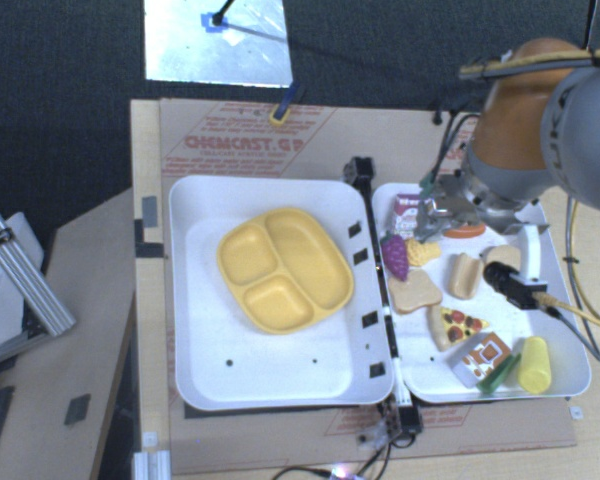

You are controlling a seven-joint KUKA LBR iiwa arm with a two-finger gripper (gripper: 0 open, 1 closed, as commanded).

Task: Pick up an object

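My gripper (432,222) hangs low over the back of the right bin (578,363), reaching in from the right. Just left of it lies a pink and white carton (407,210). An orange disc (466,232) pokes out from under the wrist. In front of the gripper sit a yellow wedge (424,252) and a bunch of purple grapes (394,256). Closer to the front are a bread slice (415,292), a bread roll (464,275), a pizza slice (459,323), a small printed box (479,355), a green stick (500,373) and a yellow cylinder (535,364).
The left bin (195,348) holds a yellow divided plate (283,268). A black-clipped ridge (375,268) separates the two bins. Cardboard lies under both bins, and a shiny metal sheet (218,28) sits beyond the bench.
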